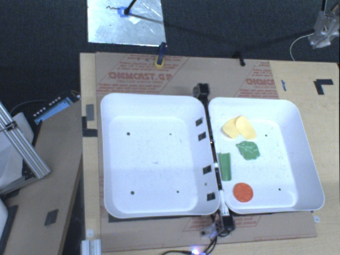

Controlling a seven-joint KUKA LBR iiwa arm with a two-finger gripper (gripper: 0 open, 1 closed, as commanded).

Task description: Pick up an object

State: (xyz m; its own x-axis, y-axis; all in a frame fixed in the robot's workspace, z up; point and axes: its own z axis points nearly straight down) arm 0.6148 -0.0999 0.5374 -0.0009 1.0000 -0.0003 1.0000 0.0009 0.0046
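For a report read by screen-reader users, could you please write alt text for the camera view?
Two shallow white bins sit side by side on a bench; the right bin holds a yellow piece, a green leaf shape, a green stick and an orange disc. The left bin is beside it.

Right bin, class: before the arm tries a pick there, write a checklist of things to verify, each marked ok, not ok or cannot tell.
1. Objects present in the right bin: ok.
2. Orange disc lies apart from the others: ok.
3. Green leaf piece free of the yellow pieces: ok, close beside.
4. Green strip away from the bin wall: not ok, it lies along the left wall.
5. Gripper ready: cannot tell.
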